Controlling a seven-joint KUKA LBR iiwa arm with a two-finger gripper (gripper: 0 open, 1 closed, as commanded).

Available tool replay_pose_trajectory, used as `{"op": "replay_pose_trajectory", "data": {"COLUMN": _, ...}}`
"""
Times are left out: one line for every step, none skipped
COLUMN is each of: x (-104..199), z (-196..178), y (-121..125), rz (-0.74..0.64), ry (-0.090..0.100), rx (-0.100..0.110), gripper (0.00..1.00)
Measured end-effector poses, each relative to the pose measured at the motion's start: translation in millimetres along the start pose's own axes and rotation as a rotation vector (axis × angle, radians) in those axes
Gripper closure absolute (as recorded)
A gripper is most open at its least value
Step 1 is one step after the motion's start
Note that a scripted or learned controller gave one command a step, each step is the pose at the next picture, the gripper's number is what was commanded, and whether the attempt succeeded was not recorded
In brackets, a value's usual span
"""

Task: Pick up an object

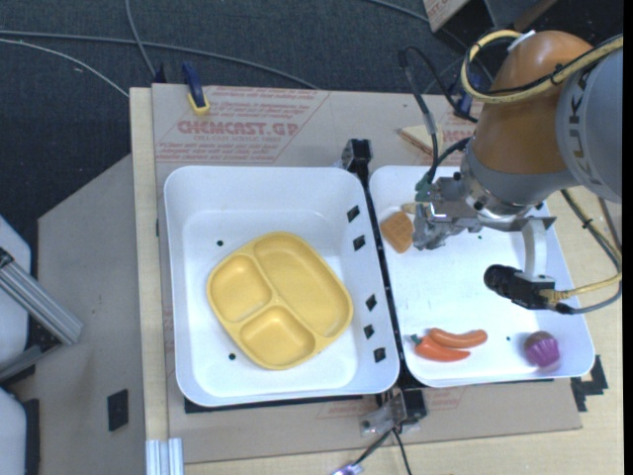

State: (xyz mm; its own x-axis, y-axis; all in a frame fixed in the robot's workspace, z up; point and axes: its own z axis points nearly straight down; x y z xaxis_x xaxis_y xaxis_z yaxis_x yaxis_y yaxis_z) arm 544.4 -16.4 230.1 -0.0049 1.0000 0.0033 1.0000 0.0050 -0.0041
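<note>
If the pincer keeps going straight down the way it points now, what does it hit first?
Most likely the bare floor of the right bin, just right of the tan bread-like piece. The pincer sits beside that piece; depth is unclear, so it might clip its edge.

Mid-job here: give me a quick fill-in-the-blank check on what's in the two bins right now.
1. The yellow divided tray lies in the ____ bin.
2. The purple object sits in the right bin's near-____ corner.
3. The orange carrot-like toy touches a ____ sausage-shaped toy above it.
4. The gripper hangs beside the tan ____-like toy.

Missing words: left; right; red; bread
</note>
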Motion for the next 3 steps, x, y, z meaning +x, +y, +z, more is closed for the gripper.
{"op": "replay_pose_trajectory", "data": {"x": 50.0, "z": -7.0, "y": -17.8, "rz": -0.001, "ry": 0.001, "rx": -0.001, "gripper": 1.0}}
{"op": "replay_pose_trajectory", "data": {"x": 93.1, "z": -3.4, "y": -32.0, "rz": 0.0, "ry": -0.001, "rx": 0.0, "gripper": 1.0}}
{"op": "replay_pose_trajectory", "data": {"x": 90.4, "z": -3.6, "y": -31.4, "rz": 0.004, "ry": -0.002, "rx": -0.001, "gripper": 0.0}}
